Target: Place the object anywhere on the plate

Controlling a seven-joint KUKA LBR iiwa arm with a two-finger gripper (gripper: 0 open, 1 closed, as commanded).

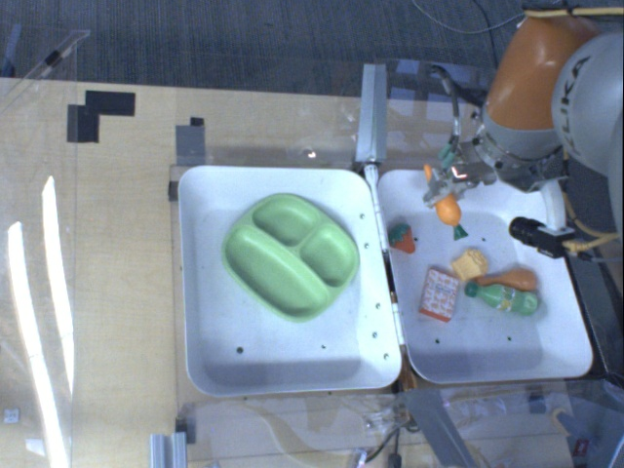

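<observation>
Overhead view of the worktop with two white bins side by side. The green plate, a three-compartment dish, lies in the left bin. The gripper hangs over the upper part of the right bin, at about 2 o'clock from the plate. A small orange carrot-like toy with a green tip sits directly at the fingertips; whether the jaws are closed on it or merely above it cannot be told, since the tool head hides the gap.

The toy's long axis appears to run roughly from 11 o'clock to 5 o'clock, with the green tip pointing toward 5 o'clock.

Judged step: securing or lifting the toy. To do it well, the grasp likely needs to fall across the short width of the orange body, and the lift should clear the wall between the bins before travelling toward 8 o'clock to the plate.

Also in the right bin: a red toy, a red-and-white packet, a yellow piece and a green bottle.
</observation>
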